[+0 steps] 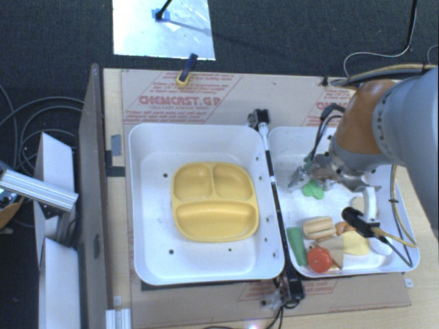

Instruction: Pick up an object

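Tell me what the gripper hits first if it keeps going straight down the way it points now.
Most likely the small green object lying on the right bin's floor: the gripper hangs right over its upper left edge. Depth is hard to judge from this slanted view, so it may graze past and meet the bin floor instead.

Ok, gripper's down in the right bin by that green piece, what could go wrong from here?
1. The gripper sits right at the green piece, with the wrist hiding the contact, so it may come up with nothing.
2. The other items, bread-like piece, red tomato and yellow piece, crowd the near corner; a sweep could scatter them.
3. The gripper is close to the divider between the bins; drifting left could knock it.
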